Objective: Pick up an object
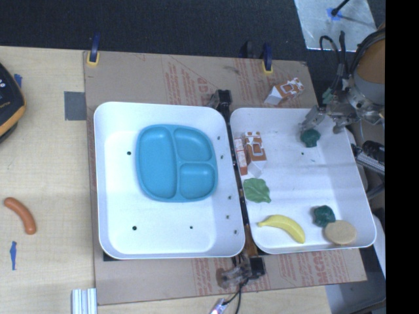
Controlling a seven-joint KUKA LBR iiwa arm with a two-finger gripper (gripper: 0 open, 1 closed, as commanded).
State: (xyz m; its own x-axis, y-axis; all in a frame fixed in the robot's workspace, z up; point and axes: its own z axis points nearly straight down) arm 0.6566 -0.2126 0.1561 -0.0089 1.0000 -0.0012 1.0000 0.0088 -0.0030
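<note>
I see the gripper (319, 120) at the far right corner of the right bin (288, 169), and a small dark green object (309, 137) lies on the bin floor just below the tips, toward the camera. I cannot tell how the jaws stand. I judge this piece the nearest target, while the banana (283, 227) lies well apart at the near edge, its long axis across the bin.

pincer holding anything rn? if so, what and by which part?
Cannot be told. The pincer sits right above a small dark green object in the right bin, but no grip on it is visible.
</note>
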